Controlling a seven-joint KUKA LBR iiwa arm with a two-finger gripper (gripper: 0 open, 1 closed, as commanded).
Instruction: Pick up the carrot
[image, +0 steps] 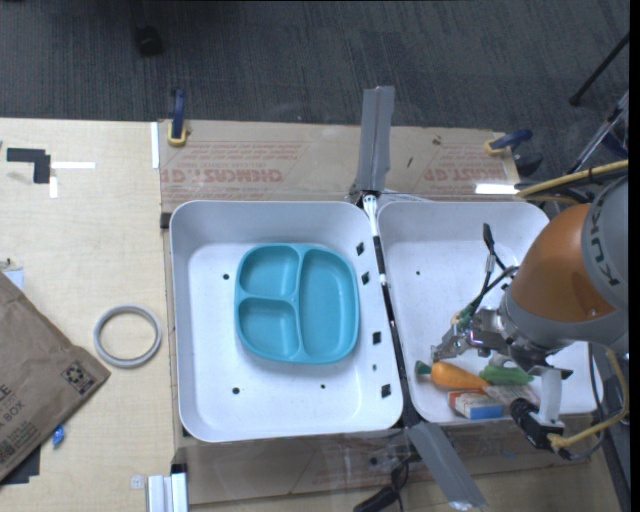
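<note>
The orange carrot (457, 376) lies near the front edge of the right bin (430, 260), with its green top pointing left. My gripper (470, 338) hangs right over it, slightly behind and to its right, at the end of the grey arm with the orange band (560, 265). The arm's wrist covers the right part of the bin. The carrot rests on the bin floor and nothing shows it being held.
A green item (508, 376) and a small red, white and blue box (478, 406) lie beside the carrot at the bin's front. The left bin (200, 300) holds a teal divided plate (298, 302). A tape ring (127, 334) and a cardboard box (35, 385) lie on the bench at left.
</note>
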